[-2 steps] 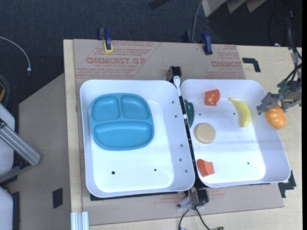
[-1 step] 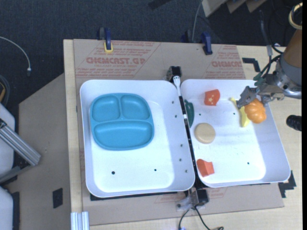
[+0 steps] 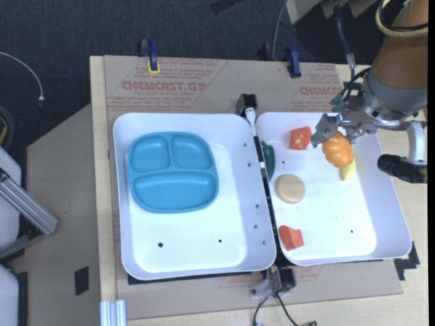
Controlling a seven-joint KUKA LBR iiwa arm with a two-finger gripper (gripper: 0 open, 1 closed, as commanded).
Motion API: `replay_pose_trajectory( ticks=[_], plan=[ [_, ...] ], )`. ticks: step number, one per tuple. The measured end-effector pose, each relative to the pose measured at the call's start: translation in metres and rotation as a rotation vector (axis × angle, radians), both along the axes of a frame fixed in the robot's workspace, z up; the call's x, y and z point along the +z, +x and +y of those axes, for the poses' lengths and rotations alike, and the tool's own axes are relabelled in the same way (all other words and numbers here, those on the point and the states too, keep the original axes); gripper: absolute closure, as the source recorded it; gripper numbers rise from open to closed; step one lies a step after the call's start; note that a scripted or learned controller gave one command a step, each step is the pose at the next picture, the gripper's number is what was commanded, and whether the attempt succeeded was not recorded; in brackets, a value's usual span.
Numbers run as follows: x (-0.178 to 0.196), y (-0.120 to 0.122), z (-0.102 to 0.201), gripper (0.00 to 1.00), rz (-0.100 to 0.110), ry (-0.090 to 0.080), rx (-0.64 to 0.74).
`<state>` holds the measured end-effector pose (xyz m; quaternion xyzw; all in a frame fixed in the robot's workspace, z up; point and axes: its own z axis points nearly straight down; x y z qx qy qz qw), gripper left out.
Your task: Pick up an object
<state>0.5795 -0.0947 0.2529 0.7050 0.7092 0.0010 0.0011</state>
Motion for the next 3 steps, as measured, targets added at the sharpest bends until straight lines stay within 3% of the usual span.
replay_pose_trajectory(
  ticks=[3],
  plan=[
    [-0.012, 0.019, 0.145, 1.0, 0.001, 0.0, -0.003]
  ],
)
